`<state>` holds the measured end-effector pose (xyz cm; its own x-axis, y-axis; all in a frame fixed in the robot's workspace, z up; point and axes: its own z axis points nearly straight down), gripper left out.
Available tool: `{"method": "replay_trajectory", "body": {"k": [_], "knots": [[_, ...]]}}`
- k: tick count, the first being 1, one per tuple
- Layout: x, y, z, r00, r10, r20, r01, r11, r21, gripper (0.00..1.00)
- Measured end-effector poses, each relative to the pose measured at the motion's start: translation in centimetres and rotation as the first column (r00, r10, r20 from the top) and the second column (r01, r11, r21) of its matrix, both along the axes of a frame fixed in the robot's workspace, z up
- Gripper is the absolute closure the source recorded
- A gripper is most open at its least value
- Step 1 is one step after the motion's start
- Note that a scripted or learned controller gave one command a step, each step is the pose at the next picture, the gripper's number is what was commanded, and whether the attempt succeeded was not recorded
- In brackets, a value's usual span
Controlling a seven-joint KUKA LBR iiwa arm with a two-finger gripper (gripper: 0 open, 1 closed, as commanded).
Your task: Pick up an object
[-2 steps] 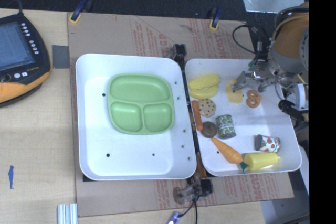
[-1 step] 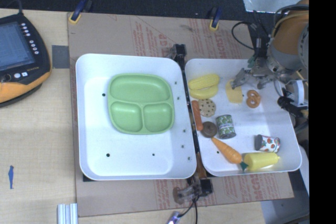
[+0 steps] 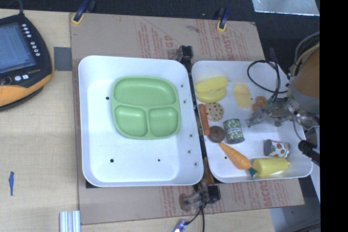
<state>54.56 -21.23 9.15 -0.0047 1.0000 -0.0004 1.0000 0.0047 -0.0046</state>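
The right bin [image 3: 304,171] holds several toy foods. Among them are a yellow corn cob [image 3: 211,88], a pale yellow piece [image 3: 242,95], a cookie [image 3: 215,111], a red sausage [image 3: 203,119] and a brown ball [image 3: 216,133]. A green-labelled can [image 3: 234,131], a carrot [image 3: 235,156], a yellow bottle-like piece [image 3: 271,166] and a small grey can [image 3: 276,148] lie there too. My gripper [image 3: 265,116] hangs low over the right side of this bin, just right of the green can and below a small orange piece [image 3: 261,101]. Nothing shows held in it.
The left bin [image 3: 92,117] carries a green divided plate [image 3: 145,107]. A teach pendant [image 3: 22,62] lies at the far left of the bench. The arm's body [image 3: 307,84] and a black cable [image 3: 263,76] stand over the right bin's far right corner.
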Motion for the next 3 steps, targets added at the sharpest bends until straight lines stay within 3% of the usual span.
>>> {"method": "replay_trajectory", "body": {"k": [1,2,3], "knots": [[8.7,0.1,0.1,1.000,-0.001,0.002,0.001,1.000,0.001,0.00],[6.1,0.1,0.0,1.000,0.000,0.001,0.000,1.000,0.000,0.00],[10.2,0.0,0.1,1.000,-0.001,0.002,0.001,1.000,0.001,0.00]]}}
